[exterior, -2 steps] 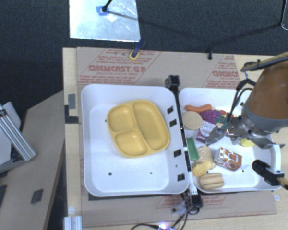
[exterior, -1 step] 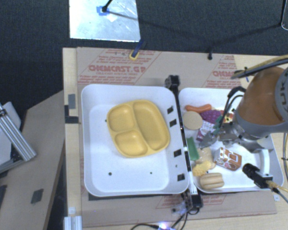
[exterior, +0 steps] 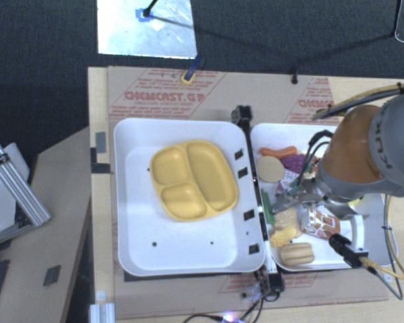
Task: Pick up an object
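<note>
Bench [exterior: 155, 89]: brown (printed) | floor [exterior: 40, 46]: dark carpet | end effector [exterior: 293, 192]: grip state seemingly hidden, cannot tell

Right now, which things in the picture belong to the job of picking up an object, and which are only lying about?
For the job:
- gripper, down among the items in the right bin
- carrot
- purple piece
- round cracker
- corn cob
- bread roll
- snack packet

Lying about:
- yellow divided plate in the left bin
- cardboard sheet underneath
- metal plate on the floor
</note>
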`<action>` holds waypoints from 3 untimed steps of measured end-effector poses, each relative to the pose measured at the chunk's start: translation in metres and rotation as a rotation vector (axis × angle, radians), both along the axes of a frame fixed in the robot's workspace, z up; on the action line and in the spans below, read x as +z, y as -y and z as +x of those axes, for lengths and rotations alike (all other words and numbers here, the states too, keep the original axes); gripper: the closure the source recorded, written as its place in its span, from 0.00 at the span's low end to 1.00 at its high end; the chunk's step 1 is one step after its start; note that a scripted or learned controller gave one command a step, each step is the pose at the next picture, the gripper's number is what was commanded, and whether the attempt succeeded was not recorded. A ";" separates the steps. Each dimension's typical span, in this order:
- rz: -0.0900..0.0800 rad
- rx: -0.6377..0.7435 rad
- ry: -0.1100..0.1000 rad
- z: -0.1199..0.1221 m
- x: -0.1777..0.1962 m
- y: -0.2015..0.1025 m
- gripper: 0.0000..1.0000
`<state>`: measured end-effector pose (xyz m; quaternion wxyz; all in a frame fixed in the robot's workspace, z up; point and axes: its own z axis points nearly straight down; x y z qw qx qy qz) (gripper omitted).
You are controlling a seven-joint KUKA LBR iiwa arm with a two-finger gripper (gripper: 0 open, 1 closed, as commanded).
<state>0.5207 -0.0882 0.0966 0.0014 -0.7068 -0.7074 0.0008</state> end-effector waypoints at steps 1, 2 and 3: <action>0.000 0.000 0.005 0.002 -0.010 0.000 0.00; 0.000 0.000 0.013 0.004 0.002 0.000 1.00; -0.002 0.004 0.009 0.015 0.052 -0.002 1.00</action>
